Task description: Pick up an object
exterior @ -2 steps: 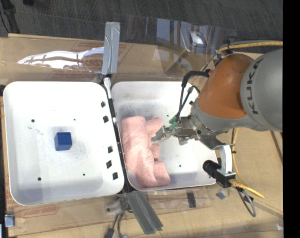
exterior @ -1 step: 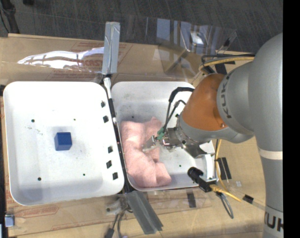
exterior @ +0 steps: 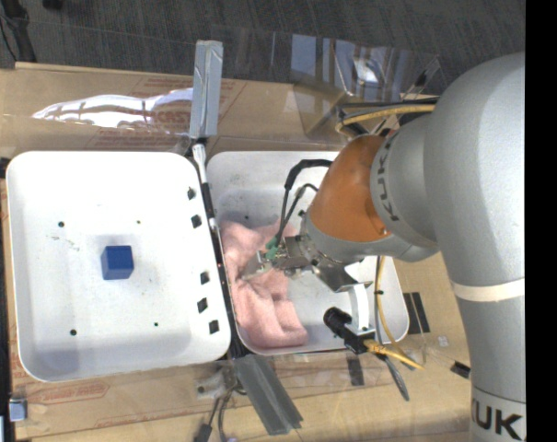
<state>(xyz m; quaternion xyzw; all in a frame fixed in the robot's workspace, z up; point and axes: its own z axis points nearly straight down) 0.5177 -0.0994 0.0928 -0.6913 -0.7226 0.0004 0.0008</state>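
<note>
cube point(exterior: 118, 261) in left bin point(exterior: 39, 339) | cloth point(exterior: 260, 302) in right bin point(exterior: 250, 168)

Even bright light, glare on plastic sheet point(exterior: 103, 109) upper left, image slightly soft

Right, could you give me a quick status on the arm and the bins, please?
Tool down in the right bin, over the pink cloth. No grasp confirmed. Blue cube alone in the left bin, nothing blocking it.
</note>
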